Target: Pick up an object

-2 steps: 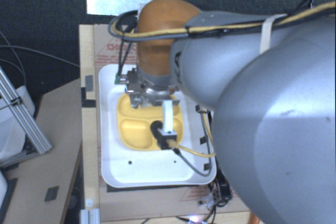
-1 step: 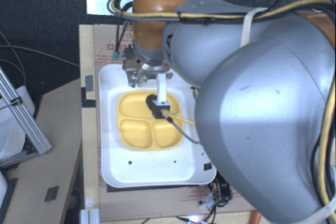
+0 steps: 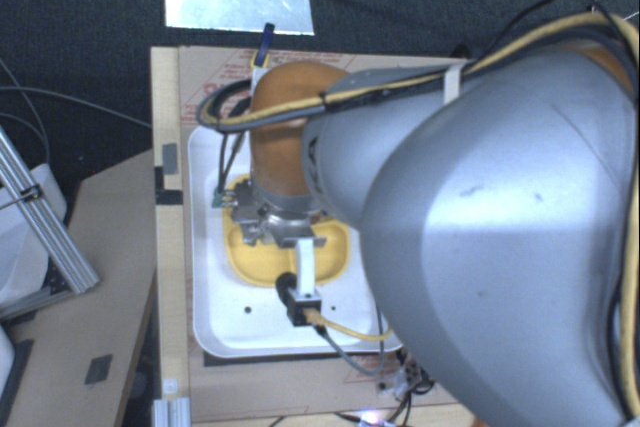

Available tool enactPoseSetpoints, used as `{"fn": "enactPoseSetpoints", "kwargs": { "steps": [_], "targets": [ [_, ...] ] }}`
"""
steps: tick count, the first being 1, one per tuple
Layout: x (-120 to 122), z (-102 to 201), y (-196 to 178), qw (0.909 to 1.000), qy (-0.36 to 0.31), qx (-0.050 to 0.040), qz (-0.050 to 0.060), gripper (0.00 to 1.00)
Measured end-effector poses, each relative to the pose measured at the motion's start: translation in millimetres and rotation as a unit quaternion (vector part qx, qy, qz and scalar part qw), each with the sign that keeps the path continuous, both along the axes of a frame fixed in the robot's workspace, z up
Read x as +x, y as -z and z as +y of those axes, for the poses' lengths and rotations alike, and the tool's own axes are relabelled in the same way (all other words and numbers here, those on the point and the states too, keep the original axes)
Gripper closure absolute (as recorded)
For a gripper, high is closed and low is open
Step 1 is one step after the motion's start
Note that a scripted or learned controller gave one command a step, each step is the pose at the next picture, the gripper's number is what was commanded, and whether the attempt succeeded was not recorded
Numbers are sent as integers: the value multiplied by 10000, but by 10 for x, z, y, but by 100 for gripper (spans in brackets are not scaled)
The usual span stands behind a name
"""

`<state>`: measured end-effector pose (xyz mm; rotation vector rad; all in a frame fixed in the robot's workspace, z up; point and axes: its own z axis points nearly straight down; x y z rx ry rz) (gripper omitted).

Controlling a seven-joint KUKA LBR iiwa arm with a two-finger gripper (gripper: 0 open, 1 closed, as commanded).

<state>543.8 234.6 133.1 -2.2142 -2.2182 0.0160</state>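
Observation:
A flat yellow object [image 3: 240, 255] lies in the middle of the left white bin [image 3: 205, 315]. My gripper [image 3: 278, 227] hangs straight down over it, and its grey wrist covers the object's centre, so yellow shows on both sides, left and right [image 3: 336, 250]. From this angle I cannot tell whether the gripper touches the yellow object. The orange band of the arm stands just above the wrist.
The big grey arm reaches in from the right and hides the right bin and much of the left bin's far half. A brown cardboard sheet [image 3: 200, 75] lies under the bins. Slanted metal rails [image 3: 45, 225] stand on the side table at left.

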Motion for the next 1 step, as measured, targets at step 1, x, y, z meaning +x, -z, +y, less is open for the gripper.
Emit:
{"fn": "enactPoseSetpoints", "kwargs": {
  "steps": [1],
  "targets": [
    [-557, 7, -1278, 10000, -24, 33, -81, 100]
  ]
}}
